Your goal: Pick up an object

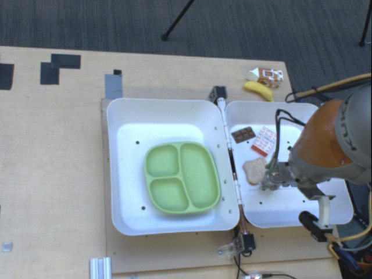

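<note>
In the right bin [273, 211] lie a tan slice of toast [253, 170], a brown chocolate bar [243, 134] and a red-and-white packet [264, 140]. My gripper [269, 179] hangs low inside this bin, just right of the toast and touching or nearly touching its edge. The orange-banded wrist [322, 141] sits behind it, covering the right part of the bin. I see nothing between the fingers.
The left bin [131, 214] holds a green divided plate [182, 177]. Outside the bins, on the bench behind the right one, lie a yellow banana [258, 89] and a small carton [267, 74]. Cables run along the bench's right edge.
</note>
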Tool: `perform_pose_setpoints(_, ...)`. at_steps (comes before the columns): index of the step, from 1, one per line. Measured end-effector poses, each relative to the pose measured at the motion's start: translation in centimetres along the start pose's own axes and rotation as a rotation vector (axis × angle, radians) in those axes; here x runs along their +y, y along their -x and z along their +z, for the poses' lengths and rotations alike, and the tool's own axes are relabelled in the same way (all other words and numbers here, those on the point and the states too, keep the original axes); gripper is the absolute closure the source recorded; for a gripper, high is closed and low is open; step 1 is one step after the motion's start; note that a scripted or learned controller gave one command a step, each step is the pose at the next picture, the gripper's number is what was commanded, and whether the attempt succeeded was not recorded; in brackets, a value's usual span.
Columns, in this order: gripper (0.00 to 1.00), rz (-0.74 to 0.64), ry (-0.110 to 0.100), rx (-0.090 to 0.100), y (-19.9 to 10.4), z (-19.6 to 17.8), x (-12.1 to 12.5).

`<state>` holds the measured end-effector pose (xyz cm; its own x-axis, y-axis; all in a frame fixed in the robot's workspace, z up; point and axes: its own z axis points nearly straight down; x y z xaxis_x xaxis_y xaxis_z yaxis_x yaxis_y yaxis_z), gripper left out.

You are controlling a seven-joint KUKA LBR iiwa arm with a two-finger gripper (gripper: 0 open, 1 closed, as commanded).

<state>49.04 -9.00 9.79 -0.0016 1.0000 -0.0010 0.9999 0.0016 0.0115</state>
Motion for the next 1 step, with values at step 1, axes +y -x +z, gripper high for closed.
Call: perform_pose_setpoints(1, 1.0, -0.004, -0.008, 0.002, -6.6, -8.7, 0.17)
